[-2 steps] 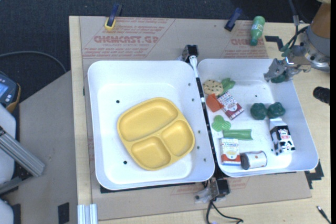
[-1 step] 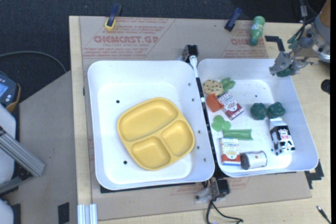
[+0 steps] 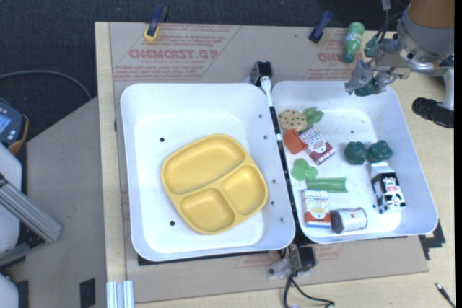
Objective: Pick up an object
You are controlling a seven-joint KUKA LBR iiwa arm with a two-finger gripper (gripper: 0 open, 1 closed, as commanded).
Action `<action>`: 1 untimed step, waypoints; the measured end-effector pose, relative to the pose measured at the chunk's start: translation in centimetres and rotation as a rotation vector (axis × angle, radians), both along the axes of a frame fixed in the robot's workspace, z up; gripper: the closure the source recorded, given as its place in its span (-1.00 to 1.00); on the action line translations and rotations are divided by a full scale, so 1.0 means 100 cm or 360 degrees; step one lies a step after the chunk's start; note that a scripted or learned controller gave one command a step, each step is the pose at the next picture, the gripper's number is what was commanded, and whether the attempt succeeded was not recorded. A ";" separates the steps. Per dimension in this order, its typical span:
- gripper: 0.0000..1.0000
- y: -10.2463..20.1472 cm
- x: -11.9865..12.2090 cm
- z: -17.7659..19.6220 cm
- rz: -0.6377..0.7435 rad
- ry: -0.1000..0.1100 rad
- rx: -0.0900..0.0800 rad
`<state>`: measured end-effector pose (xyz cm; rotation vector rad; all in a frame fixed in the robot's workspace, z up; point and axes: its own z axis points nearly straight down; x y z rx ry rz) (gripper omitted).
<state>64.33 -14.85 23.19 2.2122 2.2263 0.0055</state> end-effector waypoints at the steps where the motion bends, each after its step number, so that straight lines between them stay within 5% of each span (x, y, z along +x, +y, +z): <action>1: 1.00 0.047 0.012 -0.001 -0.0002 0.0001 -0.0001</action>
